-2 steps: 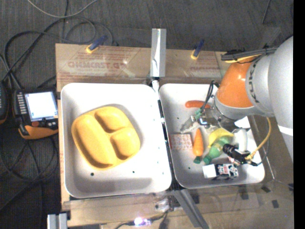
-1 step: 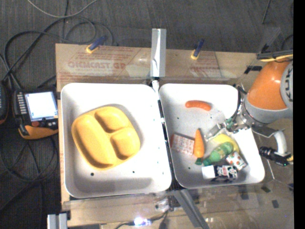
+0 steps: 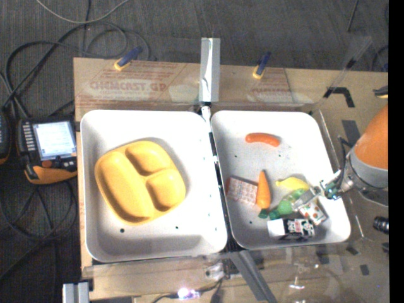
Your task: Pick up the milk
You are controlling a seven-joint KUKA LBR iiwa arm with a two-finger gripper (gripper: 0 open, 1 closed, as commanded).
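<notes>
The milk (image 3: 292, 227) is a small white carton with black patches. It lies on its side near the front right corner of the right bin (image 3: 278, 124). My gripper (image 3: 329, 189) hangs at that bin's right wall, up and to the right of the milk and apart from it. The orange-banded arm (image 3: 377, 151) comes in from the right. Nothing shows as held.
Around the milk lie a green bottle (image 3: 283, 207), a small white and red box (image 3: 315, 213), a yellow fruit (image 3: 291, 183), a carrot (image 3: 263, 190) and a pink checked packet (image 3: 240, 189). A red sausage (image 3: 262, 139) lies farther back. The left bin (image 3: 101, 232) holds a yellow divided tray (image 3: 140, 180).
</notes>
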